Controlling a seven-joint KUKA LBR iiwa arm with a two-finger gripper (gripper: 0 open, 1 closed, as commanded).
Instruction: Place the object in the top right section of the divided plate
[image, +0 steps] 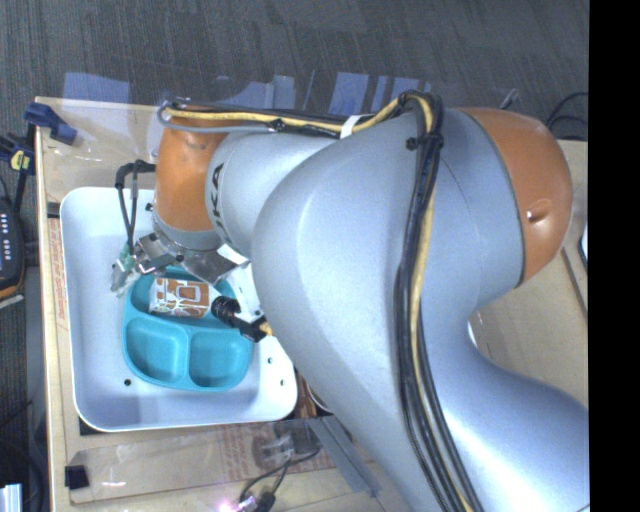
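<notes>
Object (180, 296) | on divided plate (160, 358) | apparently just below end effector (172, 258)

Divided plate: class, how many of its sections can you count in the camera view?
3. On the blue divided plate, two sections sit side by side at its lower edge; a third above holds an orange-and-white object. The arm may hide more.

The tabletop (45, 300) is light brown wood. A white bin (90, 300) sits right on it, on the left side. The big grey arm covers most of the right side. Some brown paper with print (200, 455) lies on the tabletop just below the bin.
</notes>
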